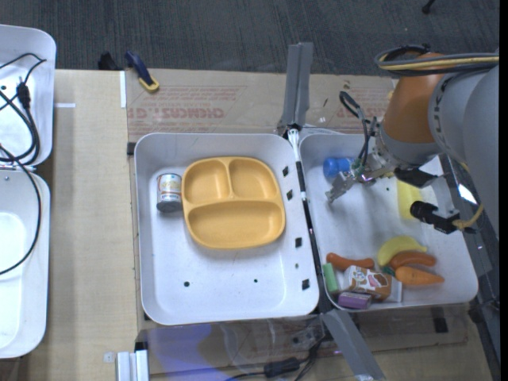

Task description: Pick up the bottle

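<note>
The bottle (367, 281) lies on its side near the front edge of the right bin (357, 228), green cap toward the left, with a printed label on its body. My gripper (341, 187) hangs over the back left part of that bin, well behind the bottle and just in front of a small blue object (336, 167). The grey arm with its orange band (413, 117) reaches in from the right.
Two carrots (349, 261) (419, 275), a yellow banana-like piece (401, 249) and a purple item (355, 299) crowd around the bottle. A yellow block (406, 199) sits by the arm. The left bin (159, 292) holds a yellow divided plate (233, 202) and a small can (168, 191).
</note>
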`<state>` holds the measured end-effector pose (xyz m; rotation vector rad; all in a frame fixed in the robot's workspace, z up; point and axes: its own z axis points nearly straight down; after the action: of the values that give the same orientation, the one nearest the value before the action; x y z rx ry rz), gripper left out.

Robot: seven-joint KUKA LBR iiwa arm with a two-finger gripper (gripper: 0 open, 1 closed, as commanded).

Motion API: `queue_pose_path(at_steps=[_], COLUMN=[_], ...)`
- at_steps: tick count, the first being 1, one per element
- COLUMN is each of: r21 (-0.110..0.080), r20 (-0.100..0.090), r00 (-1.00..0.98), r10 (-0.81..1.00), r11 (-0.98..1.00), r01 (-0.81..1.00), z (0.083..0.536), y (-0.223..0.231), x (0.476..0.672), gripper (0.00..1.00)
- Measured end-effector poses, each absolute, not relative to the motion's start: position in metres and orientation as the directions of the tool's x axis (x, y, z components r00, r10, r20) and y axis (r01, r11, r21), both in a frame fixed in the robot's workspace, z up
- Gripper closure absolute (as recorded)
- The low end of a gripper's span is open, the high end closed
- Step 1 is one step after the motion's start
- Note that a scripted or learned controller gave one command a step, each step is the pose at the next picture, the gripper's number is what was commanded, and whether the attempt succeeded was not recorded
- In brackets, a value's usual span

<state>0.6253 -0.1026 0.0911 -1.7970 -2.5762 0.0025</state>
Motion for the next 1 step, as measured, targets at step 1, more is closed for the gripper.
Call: queue_pose_path(at_steps=[1], r21=[0.0], r20=[-0.004], r00=[-0.347], r10=[0.938], r11=[0.347], r01=[0.938], z=[0.1013], y=[-0.1033], x=[0.6263], gripper=[1.0])
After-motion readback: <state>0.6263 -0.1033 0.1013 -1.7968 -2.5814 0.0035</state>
